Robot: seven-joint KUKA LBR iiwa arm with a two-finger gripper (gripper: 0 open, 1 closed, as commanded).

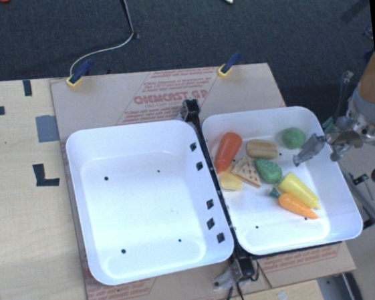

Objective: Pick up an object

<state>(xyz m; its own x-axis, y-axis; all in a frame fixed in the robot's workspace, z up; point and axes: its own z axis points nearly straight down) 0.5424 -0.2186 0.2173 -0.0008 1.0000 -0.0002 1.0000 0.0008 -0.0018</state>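
While the grey metal two-finger gripper (323,145) hangs over the right white plastic bin's (341,229) outer rim, its fingers stand spread with nothing between them. Nearest lies a round green toy vegetable (293,137); farther in rest a smooth yellow cone (299,190), a glossy orange carrot (296,205) and a red pepper (227,149).

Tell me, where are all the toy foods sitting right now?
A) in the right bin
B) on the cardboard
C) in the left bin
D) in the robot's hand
A: the red pepper, carrot and the other pieces all lie inside the right bin.
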